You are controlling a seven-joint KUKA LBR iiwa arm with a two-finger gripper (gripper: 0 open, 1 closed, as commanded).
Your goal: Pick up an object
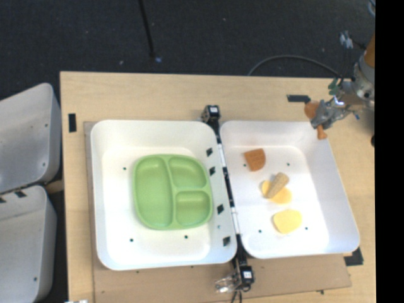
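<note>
Camera view: light wood bench (151, 93) on a dark carpeted floor (189, 24); two white chair-like shapes (25, 137) stand at the left edge, and a black cable (284, 60) loops across the bench's far side. Two shallow white bins sit side by side, joined by a clipped seam down the middle. Left bin (107, 245) holds a green divided tray (172, 190), three compartments, lying flat and roughly centred. Right bin (328, 213) holds the loose objects: a brown wedge-shaped piece (255, 159) toward the far side, a tan piece (276, 185) lying partly on a yellow piece (283, 196) in the middle, and a separate yellow piece (287, 221) nearer the camera, apart from the others. Gripper (322, 120) sits at the far right corner of the right bin, over or just outside its rim, well apart from all four pieces. Something small and orange shows at its tip; cannot tell whether that is part of the gripper or a held item, nor how far the claw is open.
</note>
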